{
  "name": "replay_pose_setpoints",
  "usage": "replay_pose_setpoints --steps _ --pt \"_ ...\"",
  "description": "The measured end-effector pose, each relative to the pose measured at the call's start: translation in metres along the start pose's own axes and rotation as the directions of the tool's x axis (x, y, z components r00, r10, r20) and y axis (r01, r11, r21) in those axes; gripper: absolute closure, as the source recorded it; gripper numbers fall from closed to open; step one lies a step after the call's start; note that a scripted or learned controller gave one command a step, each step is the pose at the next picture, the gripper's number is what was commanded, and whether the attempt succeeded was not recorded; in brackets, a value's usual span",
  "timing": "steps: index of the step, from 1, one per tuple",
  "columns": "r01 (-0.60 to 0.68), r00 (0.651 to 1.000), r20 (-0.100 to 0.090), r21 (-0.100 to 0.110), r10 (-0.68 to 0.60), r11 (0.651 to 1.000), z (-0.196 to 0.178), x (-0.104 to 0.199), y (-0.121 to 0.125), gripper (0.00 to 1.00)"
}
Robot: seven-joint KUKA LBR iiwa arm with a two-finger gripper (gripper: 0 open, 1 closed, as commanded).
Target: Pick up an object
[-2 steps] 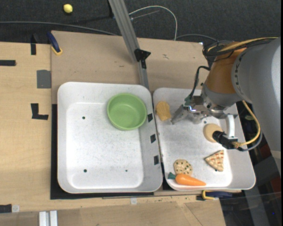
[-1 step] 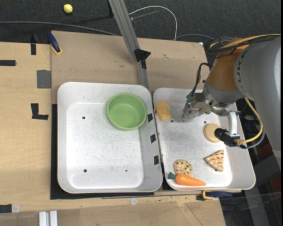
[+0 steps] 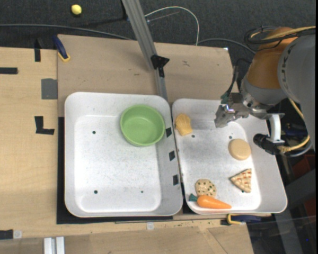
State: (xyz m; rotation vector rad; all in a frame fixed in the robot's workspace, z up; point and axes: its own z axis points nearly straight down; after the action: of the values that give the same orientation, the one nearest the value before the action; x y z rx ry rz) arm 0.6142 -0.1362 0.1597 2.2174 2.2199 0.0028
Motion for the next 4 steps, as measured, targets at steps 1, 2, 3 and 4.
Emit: replay_pose_setpoints --steps 1,2,3,4 --pt "0.000 1.000 0.000 0.001 0.000 1.000 -0.045 -0.006 -0.002 1.00" --pt "0.000 1.000 -0.001 0.002 0.000 1.000 -0.072 -0.006 -0.001 1.00" --pt "0.006 1.000 -0.004 0.005 -0.006 1.000 -0.081 0.048 -0.007 1.00" --pt "0.005 1.000 -0.003 0.007 -0.005 1.000 -0.068 0.097 -0.020 1.00"
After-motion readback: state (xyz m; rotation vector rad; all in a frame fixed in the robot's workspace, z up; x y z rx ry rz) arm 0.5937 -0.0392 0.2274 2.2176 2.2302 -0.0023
